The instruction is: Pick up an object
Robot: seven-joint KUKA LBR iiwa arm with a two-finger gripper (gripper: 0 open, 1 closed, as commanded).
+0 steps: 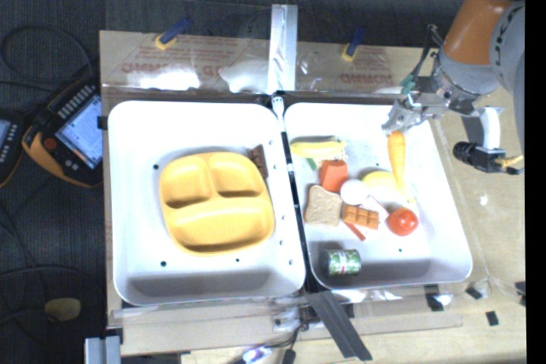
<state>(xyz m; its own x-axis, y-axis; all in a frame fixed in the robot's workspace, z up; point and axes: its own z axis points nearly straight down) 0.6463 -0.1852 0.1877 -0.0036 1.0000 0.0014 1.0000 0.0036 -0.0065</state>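
Pincer (399,122) sits at roughly 2 o'clock in the frame, over the upper right part of the right bin (444,209); its tips meet the top end of a carrot (397,159), which hangs straight down from them, thick end uppermost; the pincer appears closed on that end, though the fingers themselves are too small to separate clearly.

Carrot: long, tapered, plain orange, smooth, upright rather than lying flat; its narrow lower tip reaches down beside a yellow rounded piece (379,179).

Remaining contents of the right bin, clustered toward its centre: a yellow-green corn-like item (314,150) at 11 o'clock of the cluster; an orange-red block (333,175); a slice of bread (322,205); a small white piece (352,192); an orange waffle-patterned piece (361,218); a red tomato (403,222) at 4 o'clock; a green can (343,262) lying on its side at 6 o'clock.

Left bin (136,183) holds a yellow divided tray (217,200); a small dark brown piece (259,159) lies at the tray's 2 o'clock corner.
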